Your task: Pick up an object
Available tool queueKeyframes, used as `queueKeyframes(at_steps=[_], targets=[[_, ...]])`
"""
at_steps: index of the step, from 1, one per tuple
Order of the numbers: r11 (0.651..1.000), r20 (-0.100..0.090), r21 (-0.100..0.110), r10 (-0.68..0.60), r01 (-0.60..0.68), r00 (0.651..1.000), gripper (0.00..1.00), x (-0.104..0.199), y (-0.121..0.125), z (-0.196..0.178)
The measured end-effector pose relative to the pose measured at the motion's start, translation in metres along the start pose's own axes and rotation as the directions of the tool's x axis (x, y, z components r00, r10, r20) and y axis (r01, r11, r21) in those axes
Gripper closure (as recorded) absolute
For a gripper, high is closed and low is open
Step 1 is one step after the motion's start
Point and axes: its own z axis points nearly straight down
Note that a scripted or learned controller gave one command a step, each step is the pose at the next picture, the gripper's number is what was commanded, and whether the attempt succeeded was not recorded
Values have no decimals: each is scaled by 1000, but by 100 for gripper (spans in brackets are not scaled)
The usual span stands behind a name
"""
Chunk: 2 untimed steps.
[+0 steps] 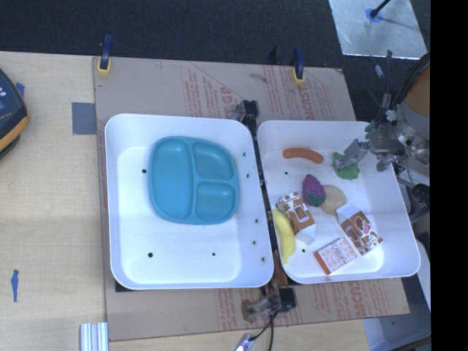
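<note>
A wooden tabletop (pixel 51 218) is carrying a brown cardboard sheet (pixel 219 86), and two white bins are sitting on it side by side. The left bin (pixel 131 262) is holding a blue divided plate (pixel 194 179) near its far side. The right bin (pixel 391 247) is holding the small things: two little cartons (pixel 295 210) (pixel 360 232), a flat red-and-white packet (pixel 336 255) at the near edge, a banana (pixel 284 234) lying along the left wall, a sausage (pixel 303 154) toward the far edge, a tan biscuit (pixel 333 197), purple grapes (pixel 314 189) and a green toy (pixel 347 169). The pincer (pixel 369 149) is hanging over the bin's far right corner, just beside the green toy; whether it is spread or pinching I cannot tell.
</note>
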Motion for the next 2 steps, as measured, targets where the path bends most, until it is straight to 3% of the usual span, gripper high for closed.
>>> queueKeyframes(at_steps=[1,2], targets=[[1000,1,-1,-1,1,1000,0,84,71,93],[1000,1,-3,3,-3,1000,0,49,71,102]])
